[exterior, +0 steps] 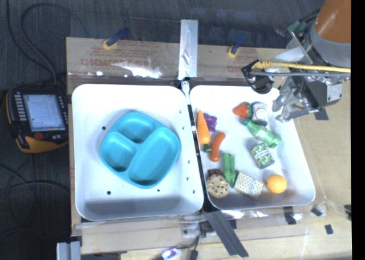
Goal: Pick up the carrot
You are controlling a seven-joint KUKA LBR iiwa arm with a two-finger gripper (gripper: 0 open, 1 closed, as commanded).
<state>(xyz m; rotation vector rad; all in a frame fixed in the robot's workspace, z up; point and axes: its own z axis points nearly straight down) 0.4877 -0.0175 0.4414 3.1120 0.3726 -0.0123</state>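
The carrot (202,128) is located in the right bin (305,165), lying lengthwise against the bin's left wall, with its narrow end toward the far side. A purple item (210,121) is positioned just beside it, and an orange-red sausage-shaped piece (216,145) lies near its lower end. The gripper (293,104) is suspended over the bin's far right corner (well apart from the carrot); whether it is released or clenched cannot be told, and nothing is seen in its grasp. A blue divided tray (140,149) is seated in the left bin (85,196). An orange ball (276,184) rests near the right bin's near right corner.
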